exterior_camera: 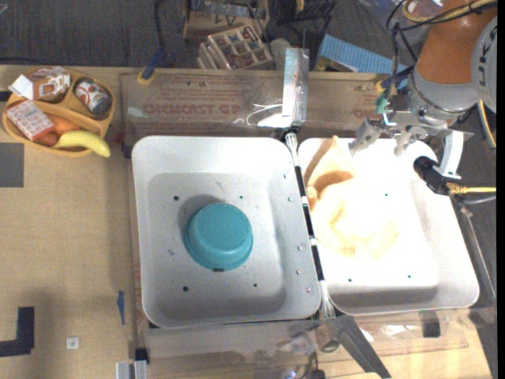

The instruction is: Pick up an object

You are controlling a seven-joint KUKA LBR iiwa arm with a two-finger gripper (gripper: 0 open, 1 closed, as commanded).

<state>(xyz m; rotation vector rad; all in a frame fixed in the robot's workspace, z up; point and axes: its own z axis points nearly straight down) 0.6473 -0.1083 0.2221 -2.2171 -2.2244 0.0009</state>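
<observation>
Tan wooden bench [71, 259], two shallow white plastic bins. Cardboard strip [205, 101] behind them, faint red print, unreadable. Left bin [158, 172]: one round teal bowl [219, 235], upside down, centre. Right bin [442, 283]: washed-out orange objects [347, 212], count unclear. Gripper [384, 140] above the right bin's back edge, fingers spread, nothing between them.

glare-washed orange objects [351, 212], arm [465, 30] cropped at edge

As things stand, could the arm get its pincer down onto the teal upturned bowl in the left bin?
Probably yes. The round teal plastic bowl sits alone in the left white bin with nothing over it; the pincer hangs above the right bin's far edge.
</observation>
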